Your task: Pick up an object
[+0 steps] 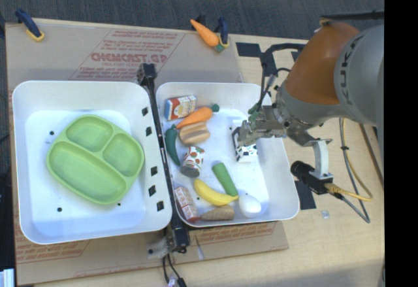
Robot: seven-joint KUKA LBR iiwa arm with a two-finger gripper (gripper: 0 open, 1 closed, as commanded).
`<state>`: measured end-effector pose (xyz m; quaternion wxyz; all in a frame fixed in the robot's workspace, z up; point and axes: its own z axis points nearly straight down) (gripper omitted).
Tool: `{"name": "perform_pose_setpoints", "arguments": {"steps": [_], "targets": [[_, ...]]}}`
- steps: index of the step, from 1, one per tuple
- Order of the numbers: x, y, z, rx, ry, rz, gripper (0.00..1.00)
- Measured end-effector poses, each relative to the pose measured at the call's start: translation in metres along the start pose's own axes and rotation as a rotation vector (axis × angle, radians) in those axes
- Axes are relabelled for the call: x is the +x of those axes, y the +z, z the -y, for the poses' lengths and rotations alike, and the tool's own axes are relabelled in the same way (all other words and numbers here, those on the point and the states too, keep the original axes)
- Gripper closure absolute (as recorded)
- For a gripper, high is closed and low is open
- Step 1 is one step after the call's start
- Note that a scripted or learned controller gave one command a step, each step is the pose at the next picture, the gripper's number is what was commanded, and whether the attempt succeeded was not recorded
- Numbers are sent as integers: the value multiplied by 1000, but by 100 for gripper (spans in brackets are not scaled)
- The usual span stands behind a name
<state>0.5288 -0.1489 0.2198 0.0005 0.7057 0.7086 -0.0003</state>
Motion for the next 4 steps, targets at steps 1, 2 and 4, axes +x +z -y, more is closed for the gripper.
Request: {"name": "perform_pose_setpoints", "arguments": {"steps": [1, 2, 4], "targets": [[-59, 19, 19, 3, -2, -2, 100], [-61, 3, 52, 3, -2, -1, 100], [-62, -5, 53, 3, -2, -1, 100]]}}
